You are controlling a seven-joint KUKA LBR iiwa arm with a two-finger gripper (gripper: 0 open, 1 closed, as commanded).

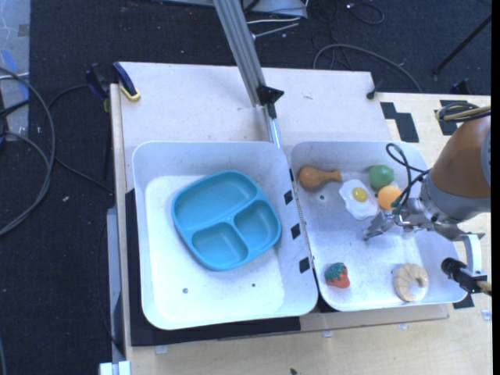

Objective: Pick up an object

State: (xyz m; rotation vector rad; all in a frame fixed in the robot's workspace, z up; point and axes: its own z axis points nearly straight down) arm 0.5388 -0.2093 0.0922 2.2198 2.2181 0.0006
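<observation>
Low in the right bin [437, 299], the pincer [378, 229] hangs just beside the fried egg [358, 198] and orange ball [388, 198], how far apart it stands I cannot tell. Nearby lie a strawberry [337, 275], croissant [410, 281], drumstick [316, 177] and green ball [381, 176]; a blue tray [226, 219] fills the left bin [156, 287].

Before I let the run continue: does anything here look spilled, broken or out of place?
Nothing stands out. The blue tray lies flat in the left bin; the toy foods sit apart in the right bin, near the gripper.
</observation>
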